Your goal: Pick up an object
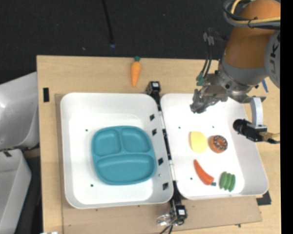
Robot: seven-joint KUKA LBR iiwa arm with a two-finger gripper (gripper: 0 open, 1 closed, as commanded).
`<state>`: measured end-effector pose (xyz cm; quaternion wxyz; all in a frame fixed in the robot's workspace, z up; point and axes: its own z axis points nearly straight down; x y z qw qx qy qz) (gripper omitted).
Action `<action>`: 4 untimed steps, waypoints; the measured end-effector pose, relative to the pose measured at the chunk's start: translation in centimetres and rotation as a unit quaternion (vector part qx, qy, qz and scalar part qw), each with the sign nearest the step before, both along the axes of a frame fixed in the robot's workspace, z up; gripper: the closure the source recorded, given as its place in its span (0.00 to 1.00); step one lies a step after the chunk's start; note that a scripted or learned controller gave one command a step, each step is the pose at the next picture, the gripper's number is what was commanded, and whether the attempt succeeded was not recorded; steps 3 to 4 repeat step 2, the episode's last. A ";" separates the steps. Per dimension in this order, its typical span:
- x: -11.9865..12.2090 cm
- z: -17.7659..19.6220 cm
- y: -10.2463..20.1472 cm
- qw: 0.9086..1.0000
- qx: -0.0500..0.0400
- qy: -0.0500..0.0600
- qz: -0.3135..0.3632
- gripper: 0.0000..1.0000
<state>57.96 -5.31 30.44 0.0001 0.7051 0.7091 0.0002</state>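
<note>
We judged this the approach step: the claw [199, 106] hung over the right bin [249, 186], above the lemon [198, 142], holding nothing; its opening we could not tell. Next it needed to descend onto the lemon, beside the donut [218, 144].

Four small items lay in the right bin [244, 182]: a yellow piece [198, 142], a brown doughnut [218, 144] at its 3 o'clock, a red pepper [203, 172] and a green vegetable [227, 181] toward 6 o'clock.

One fixed camera looks down aslant on both white bins [112, 101].
</note>
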 end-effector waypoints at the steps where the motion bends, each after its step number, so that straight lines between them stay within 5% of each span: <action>1: -0.5 -0.2 5.4 1.000 0.000 0.000 0.000 1.00; 2: -1.2 -1.9 11.5 1.000 0.000 0.001 0.001 1.00; 4: -1.2 -1.9 11.5 1.000 0.000 0.001 0.001 1.00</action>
